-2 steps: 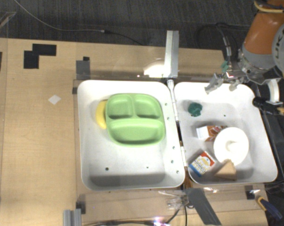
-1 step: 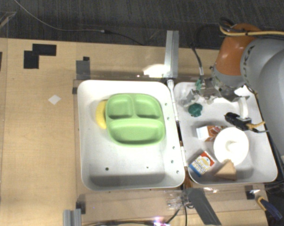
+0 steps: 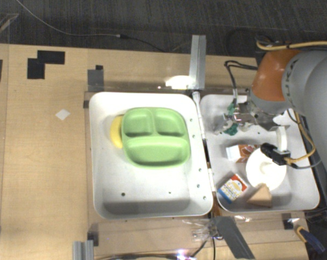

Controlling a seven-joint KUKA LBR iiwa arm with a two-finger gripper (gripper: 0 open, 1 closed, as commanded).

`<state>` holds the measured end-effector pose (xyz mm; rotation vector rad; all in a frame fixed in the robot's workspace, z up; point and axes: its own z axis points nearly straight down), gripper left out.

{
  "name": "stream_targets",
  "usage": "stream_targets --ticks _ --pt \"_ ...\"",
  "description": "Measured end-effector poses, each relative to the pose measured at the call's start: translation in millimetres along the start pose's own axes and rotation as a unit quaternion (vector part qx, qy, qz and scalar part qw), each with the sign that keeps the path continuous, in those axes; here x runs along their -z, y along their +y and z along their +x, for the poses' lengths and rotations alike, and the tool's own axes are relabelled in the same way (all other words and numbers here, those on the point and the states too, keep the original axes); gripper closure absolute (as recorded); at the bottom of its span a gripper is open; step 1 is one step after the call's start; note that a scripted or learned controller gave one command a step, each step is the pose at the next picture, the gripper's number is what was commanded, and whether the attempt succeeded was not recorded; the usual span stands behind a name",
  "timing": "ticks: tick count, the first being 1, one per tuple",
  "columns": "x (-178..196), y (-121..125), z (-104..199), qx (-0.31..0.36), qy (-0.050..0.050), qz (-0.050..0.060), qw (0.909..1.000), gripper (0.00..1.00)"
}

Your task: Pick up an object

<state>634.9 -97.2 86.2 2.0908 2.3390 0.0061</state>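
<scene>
Logged nearest, in front part of right bin (image 3: 293,196): small blue-and-orange carton (image 3: 231,189), close beside tan wedge (image 3: 261,195). Logged just behind these: white disc (image 3: 265,170), and beside it on the left a red-brown packet (image 3: 244,151). Noted about mid-depth in left bin (image 3: 147,199): green divided plate (image 3: 155,136), covering part of a yellow item (image 3: 115,132) at its left edge. Found farther back in right bin: tool (image 3: 235,116), low over the rear part, with small dark-green item (image 3: 228,128) right by its tip; could not tell whether touching or apart. Could not tell tool's state, spread or pressed together; saw nothing plainly pinched. Noted beyond, grey arm with orange band (image 3: 269,80) coming in from the right above the counter (image 3: 44,161). Judged pick-up not yet done, with every object resting in a bin and none lifted. Judged tool placed for a grasp, likeliest on dark-green item; closing and lifting left.
</scene>
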Motion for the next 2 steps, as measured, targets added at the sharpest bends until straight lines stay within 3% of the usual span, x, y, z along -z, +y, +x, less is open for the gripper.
stream_targets --ticks 1,2 --pt "9.5 1.4 -0.9 0.000 -0.001 -0.001 1.0000 1.00" --pt "132.0 -15.7 63.0 -0.027 0.000 0.003 0.9996 1.00"
